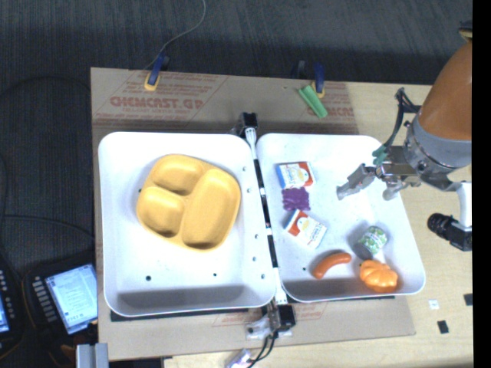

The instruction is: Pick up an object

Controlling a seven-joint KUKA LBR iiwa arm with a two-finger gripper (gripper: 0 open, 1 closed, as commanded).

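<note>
Gripper point(370, 182) poised above right bin point(341, 146), fingers spread apart, nothing held; small items clustered below for picking.

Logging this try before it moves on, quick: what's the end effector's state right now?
End effector: open, holding nothing, poised above the right shallow white plastic bin.

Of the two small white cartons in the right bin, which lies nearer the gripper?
The upper carton, blue-marked, above the purple toy; the lower carton sits farther from the gripper.
</note>
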